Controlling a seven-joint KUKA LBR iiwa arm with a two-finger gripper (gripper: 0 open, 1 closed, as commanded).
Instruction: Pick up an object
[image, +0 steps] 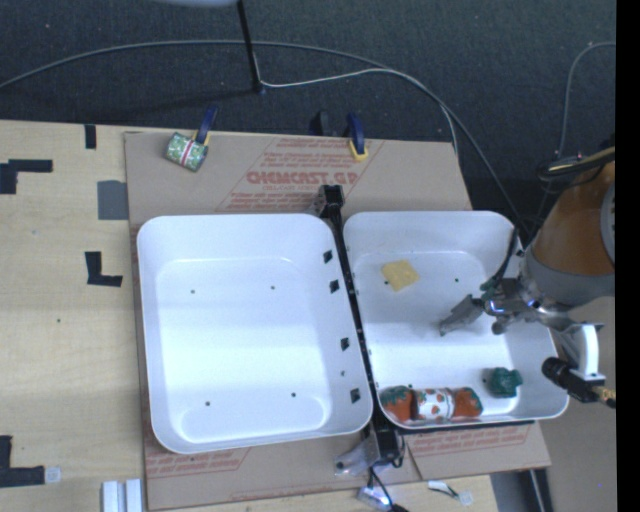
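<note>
A flat yellow square piece (400, 275) lies on the floor of the right white bin (440, 228), toward its far side. Along the near wall sit an orange-and-white patterned cylinder-like object (432, 404) with a green tip at its left end, and, just to its right but apart from it, a small dark green lump (502, 380). The grey two-finger gripper (452, 320) hangs low over the bin's middle, between these objects and touching none that can be made out. Whether its jaws are apart or together I cannot tell; they blur into one grey wedge. The left white bin (240, 228) adjoins along a black divider.
</note>
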